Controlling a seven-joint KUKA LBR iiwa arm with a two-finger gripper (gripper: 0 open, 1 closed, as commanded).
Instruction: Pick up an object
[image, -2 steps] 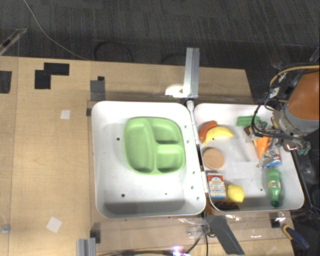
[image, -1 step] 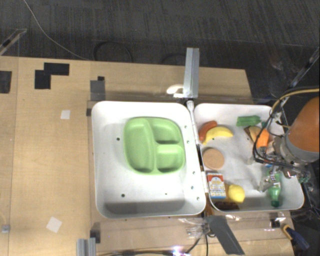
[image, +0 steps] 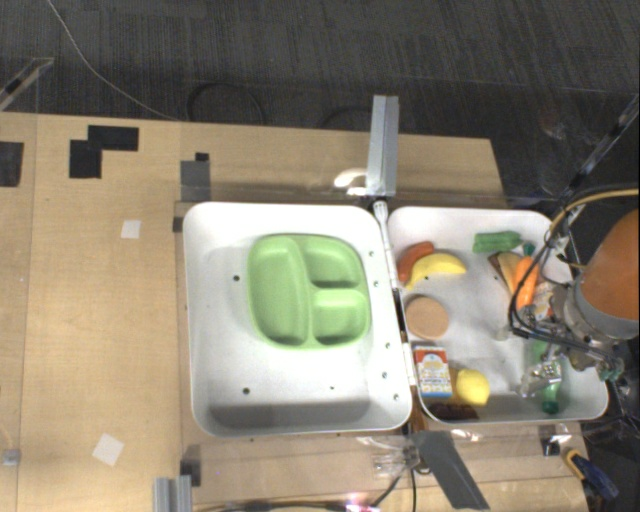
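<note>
**Arm low over the right bin's near right corner**

The pale wooden counter (image: 90, 330) carries two shallow white plastic bins side by side. The left bin (image: 215, 400) holds a light green plastic tray with three compartments (image: 305, 290), lying flat near the bin's middle. The right bin (image: 455, 330) holds the small things. The grey arm with its orange band (image: 610, 275) reaches in over that bin's right edge, and the hand (image: 545, 380) hangs low by the near right corner, just above a small green object (image: 550, 403); whether it is wide, narrow or holding anything cannot be told from here. A round tan disc (image: 428, 317) lies near the bin's left edge. Above it, a yellow banana-shaped toy (image: 438, 265) touches a red-orange piece (image: 412, 255). A small red and white carton (image: 431, 372) sits at the near left corner, with a yellow lemon-shaped toy (image: 472, 386) just beside it. A flat green piece (image: 497, 241) lies at the far edge, and an orange carrot-like toy (image: 520, 272) lies near the arm
</note>
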